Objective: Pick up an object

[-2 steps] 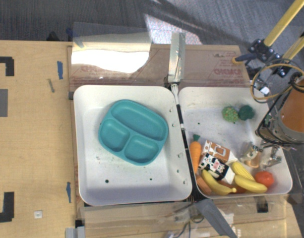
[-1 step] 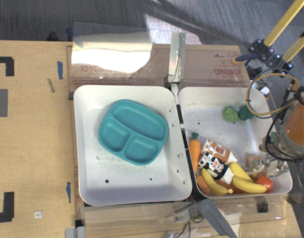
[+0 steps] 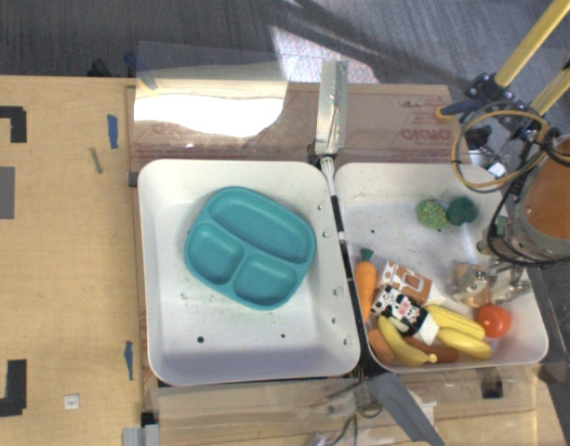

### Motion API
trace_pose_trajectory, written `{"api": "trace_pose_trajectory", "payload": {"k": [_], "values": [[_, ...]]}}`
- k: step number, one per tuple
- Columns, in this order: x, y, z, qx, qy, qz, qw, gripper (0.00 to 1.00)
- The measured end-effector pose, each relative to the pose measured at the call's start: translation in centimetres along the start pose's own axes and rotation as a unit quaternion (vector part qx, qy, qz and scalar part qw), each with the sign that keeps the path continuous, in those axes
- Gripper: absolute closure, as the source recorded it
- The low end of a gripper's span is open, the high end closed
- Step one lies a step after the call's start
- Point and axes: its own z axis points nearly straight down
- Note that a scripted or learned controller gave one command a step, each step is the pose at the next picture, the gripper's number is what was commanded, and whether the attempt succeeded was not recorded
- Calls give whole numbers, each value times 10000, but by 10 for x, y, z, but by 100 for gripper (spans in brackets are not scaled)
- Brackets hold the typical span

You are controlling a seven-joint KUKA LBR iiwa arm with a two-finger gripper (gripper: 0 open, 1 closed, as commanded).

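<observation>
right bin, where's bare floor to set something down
Bare floor lies in the right bin between its back wall and the carrot, left of the green balls. The front, around the bananas and tomato, is crowded.

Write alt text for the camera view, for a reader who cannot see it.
A grey arm's two-finger gripper hangs low inside the right white bin, beside a red tomato, yellow bananas, an orange carrot and two green balls. The left white bin holds a teal divided plate.
</observation>
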Motion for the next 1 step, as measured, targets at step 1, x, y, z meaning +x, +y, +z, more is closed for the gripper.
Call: {"api": "trace_pose_trajectory", "payload": {"k": [1], "values": [[-7, 1, 0, -15, -43, -36, 10000, 0]]}}
